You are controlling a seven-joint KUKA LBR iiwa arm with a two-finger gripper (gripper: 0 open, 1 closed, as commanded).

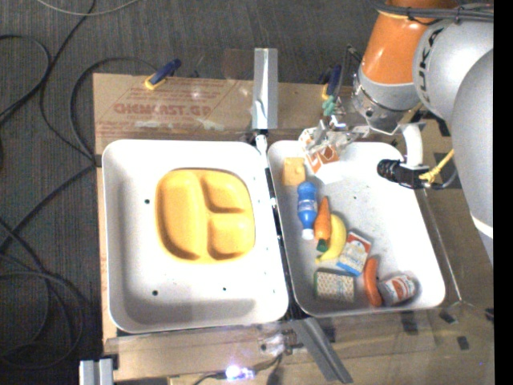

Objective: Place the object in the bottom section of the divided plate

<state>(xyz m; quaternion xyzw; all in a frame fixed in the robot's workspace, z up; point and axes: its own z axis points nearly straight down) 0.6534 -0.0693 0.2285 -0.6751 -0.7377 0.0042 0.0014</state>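
We see the gripper (327, 143) at upper right over the right bin (433, 251), jaws apparently closed on a small orange-white carton (321, 156), so we should lift clear and cross left to the yellow divided plate (206, 215), lower section

Dark grey carpeted floor (48, 46) crossed by black and white cables (60, 10); brown cardboard sheet (172, 111) on the tabletop (449, 319), blue clamp (163, 72) at its edge.
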